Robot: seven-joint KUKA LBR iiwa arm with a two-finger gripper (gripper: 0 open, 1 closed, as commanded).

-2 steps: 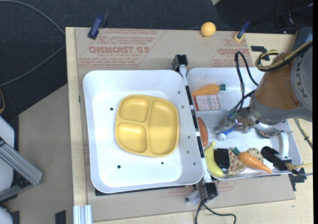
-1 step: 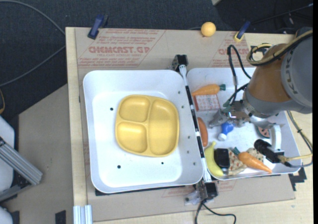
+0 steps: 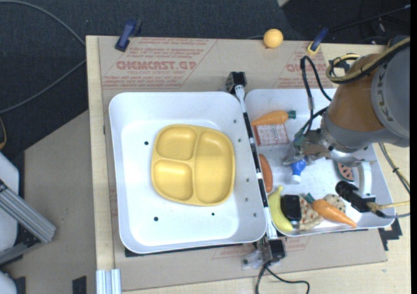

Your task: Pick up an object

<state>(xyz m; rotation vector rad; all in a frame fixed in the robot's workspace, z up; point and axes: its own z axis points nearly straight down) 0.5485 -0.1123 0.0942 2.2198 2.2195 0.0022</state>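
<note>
Blue clamp point(image 3: 127, 34) at far left corner of the bench point(image 3: 163, 64). Left bin point(image 3: 130, 156) is white and shallow and holds one yellow divided plate point(image 3: 193, 164), three compartments, lying flat at about the middle of the bin. Right bin point(image 3: 280, 96) butts against the left bin's right wall. Reddish sausage point(image 3: 266, 172) lies along the right bin's left wall. Orange carrot toy point(image 3: 270, 117) with green tip at the bin's far left, and a red-and-white packet point(image 3: 272, 133) just beside it on the near side. Small orange ball point(image 3: 273, 38) sits on the bench beyond the bins, well apart from everything. Banana point(image 3: 279, 211) curves in the near left corner, with a black block point(image 3: 290, 206) touching its right side. Small blue-and-white piece point(image 3: 298, 169), the closest candidate for picking, lies mid-bin right under the gripper point(image 3: 298, 155), touching or nearly touching, cannot tell which. The claw is down inside the right bin; wide or narrow cannot be told from this angle, and nothing is seen gripped. Tan speckled piece point(image 3: 307, 218) near the front wall, with a second carrot point(image 3: 332, 210) touching its right edge and pointing right. Second blue clamp point(image 3: 317, 40) at the far edge of the bench. Red slice with dark specks point(image 3: 345, 170) right of the gripper, partly hidden. Arm point(image 3: 365, 100), grey with an orange band, comes in from the right over the bin's far right part.
</note>
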